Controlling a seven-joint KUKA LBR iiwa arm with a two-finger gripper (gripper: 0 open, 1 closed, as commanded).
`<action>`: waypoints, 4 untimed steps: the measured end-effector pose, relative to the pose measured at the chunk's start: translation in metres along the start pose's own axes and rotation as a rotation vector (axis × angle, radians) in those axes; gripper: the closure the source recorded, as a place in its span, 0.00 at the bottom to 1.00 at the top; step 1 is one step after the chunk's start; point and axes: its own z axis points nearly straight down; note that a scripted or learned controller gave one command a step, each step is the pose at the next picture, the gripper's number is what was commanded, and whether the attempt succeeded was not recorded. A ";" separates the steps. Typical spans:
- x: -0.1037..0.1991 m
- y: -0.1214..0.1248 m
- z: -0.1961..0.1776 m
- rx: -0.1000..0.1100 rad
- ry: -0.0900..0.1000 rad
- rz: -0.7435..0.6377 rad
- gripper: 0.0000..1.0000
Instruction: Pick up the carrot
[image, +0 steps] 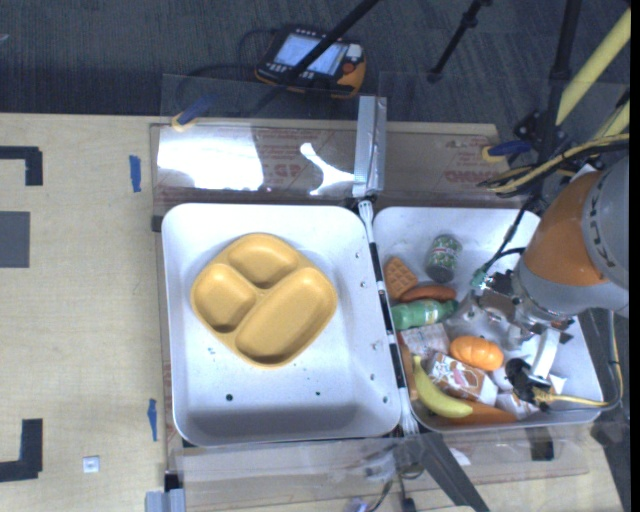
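From my station, nearest is the carrot (482, 412). It lies flat along the near wall of the right bin (585, 415), partly under the banana (438, 396) and a snack packet (456, 376). Its long axis runs left to right, almost parallel to that wall; I cannot say which end is the tip, because both ends are covered. A little farther lies a round orange fruit (476, 352), and just beside it on the right hangs the gripper (520, 340), above the bin and apart from the carrot. I cannot tell whether it is released or clenched. I judge nothing is picked yet: approach, grasp and lift all remain.
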 end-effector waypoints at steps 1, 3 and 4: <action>-0.012 -0.038 -0.006 -0.026 0.009 0.216 0.00; 0.029 0.003 -0.001 -0.002 0.001 -0.473 1.00; 0.029 0.003 -0.001 -0.002 0.001 -0.473 0.00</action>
